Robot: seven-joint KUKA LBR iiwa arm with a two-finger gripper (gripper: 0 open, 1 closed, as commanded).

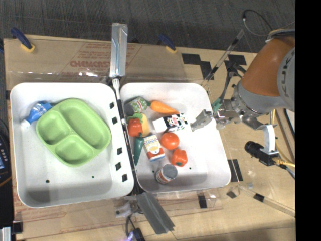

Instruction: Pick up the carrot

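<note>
The orange carrot (163, 107) lies in the right bin (213, 154), near its far side, with its tip pointing right. To its left is a green and red vegetable (138, 104); just below it is a black-and-white box (174, 121). My gripper (201, 120) hangs over the right part of this bin, to the right of the carrot and a little nearer the front. It is apart from the carrot and nothing shows in it. The grey arm with its orange band (268, 69) reaches in from the right.
The right bin also holds a red-yellow pepper (136, 124), a tomato (169, 140), a juice carton (154, 147), a small red pepper (179, 157), a can (166, 173) and a green chili (138, 149). The left bin holds a green divided plate (74, 131) and a blue item (39, 109).
</note>
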